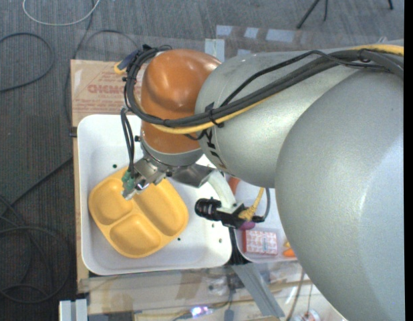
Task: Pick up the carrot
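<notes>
Gripper: low over the left bin, tip at the near-upper rim of a yellow divided plate. A bit of green shows at the tip, too small to name. Released or clenched: cannot tell, since my wrist and orange band cover the working end.

Directly under and just beyond the tip: the plate, three compartments, lying flat on the bin floor. Nothing carrot-like in any compartment that I can see.

Next out, to the right of the gripper: a black cylindrical fitting with yellow cable, hanging over the strip between the two bins. Looks like part of my own harness, not a thing in the bin.

Further right, across the bin divide: the right bin, mostly covered by my own arm. In the visible corner lies a pink-and-white patterned box.

Furthest: an orange sliver just beside that box, on its far side from the gripper. My best guess is that this is the carrot. Most of it is hidden under my arm, so I cannot read its long axis.

Judgement: the carrot lies well apart from the gripper, to its right and a little toward the bench's front edge, in the other bin. The approach has not started. The coming move means lifting off the plate and crossing the divide; wrist orientation has to wait until the carrot's axis is uncovered.
</notes>
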Controlling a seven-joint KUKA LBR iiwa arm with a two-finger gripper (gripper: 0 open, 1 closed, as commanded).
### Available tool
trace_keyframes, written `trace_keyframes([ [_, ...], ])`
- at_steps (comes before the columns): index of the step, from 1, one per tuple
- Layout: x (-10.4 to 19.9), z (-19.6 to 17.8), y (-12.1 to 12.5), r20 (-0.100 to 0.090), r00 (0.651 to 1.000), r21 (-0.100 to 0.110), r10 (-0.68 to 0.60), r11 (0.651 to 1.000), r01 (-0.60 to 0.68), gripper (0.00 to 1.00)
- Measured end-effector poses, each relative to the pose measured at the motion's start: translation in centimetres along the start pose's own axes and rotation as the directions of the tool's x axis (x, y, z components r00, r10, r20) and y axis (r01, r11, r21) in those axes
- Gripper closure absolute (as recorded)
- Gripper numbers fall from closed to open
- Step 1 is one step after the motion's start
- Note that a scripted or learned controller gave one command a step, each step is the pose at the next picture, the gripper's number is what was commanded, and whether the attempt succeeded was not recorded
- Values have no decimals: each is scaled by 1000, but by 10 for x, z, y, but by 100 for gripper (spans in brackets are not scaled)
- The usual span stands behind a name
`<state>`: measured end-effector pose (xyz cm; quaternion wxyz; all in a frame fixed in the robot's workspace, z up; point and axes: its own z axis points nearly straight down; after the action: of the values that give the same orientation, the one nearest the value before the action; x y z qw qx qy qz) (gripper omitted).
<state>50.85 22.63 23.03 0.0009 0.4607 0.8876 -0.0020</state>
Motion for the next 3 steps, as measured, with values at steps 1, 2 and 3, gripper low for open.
trace_keyframes([
  [1, 0, 0, 0, 1, 1000, 1, 1, 1000, -1, 0],
  [2, -7, 129, -27, 4, 989, -14, -148, 989, 148, 0],
  [3, -7, 129, -27, 4, 989, -13, -148, 989, 148, 0],
])
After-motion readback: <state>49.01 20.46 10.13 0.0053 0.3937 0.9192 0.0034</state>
